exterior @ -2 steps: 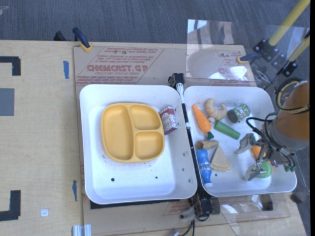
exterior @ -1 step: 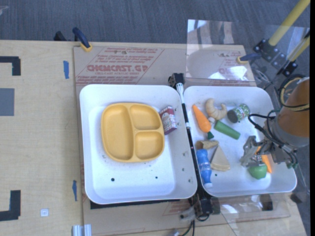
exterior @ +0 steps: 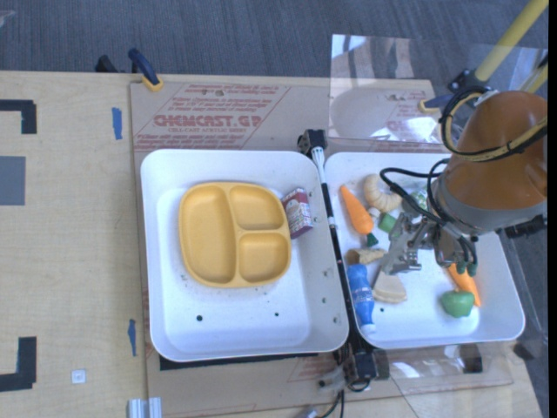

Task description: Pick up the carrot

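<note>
The gripper (exterior: pixel 402 255) hangs low over the right bin (exterior: pixel 496 320), just right of the carrot (exterior: pixel 355 210); whether it is spread or closed I cannot tell, and nothing is seen held in it. The carrot lies free on the bin floor, its green tip (exterior: pixel 370 237) pointing toward the near edge. Just below the carrot lies a blue bottle (exterior: pixel 360 293), and well right of the carrot sits a second carrot (exterior: pixel 464 279) beside a green piece (exterior: pixel 457 303). Left of the carrot, the other bin (exterior: pixel 165 320) holds a yellow divided plate (exterior: pixel 233 232).
</note>
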`<state>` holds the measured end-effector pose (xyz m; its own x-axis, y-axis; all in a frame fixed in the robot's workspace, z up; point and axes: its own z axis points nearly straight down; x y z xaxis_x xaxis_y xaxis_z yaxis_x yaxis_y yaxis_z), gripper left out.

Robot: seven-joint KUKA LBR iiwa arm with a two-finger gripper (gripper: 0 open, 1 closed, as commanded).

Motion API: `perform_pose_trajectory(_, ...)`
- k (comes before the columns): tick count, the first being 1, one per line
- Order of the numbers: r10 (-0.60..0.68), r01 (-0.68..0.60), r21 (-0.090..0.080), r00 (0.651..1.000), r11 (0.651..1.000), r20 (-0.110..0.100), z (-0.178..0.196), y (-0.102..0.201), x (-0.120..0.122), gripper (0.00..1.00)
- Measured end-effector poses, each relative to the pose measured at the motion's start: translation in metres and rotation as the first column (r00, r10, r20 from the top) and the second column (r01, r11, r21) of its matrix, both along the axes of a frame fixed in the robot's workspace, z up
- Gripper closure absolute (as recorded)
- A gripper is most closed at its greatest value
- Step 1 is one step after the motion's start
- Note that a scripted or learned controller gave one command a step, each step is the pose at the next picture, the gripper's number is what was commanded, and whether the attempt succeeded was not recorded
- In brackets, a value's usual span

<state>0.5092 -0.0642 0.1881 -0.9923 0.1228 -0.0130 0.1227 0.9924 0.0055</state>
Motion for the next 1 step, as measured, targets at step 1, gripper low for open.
perform_pose_trajectory(1,-0.008,0.008,-0.003,1.000,1.000,-0.007,-0.0028,-0.0050,-0.0024,0.00)
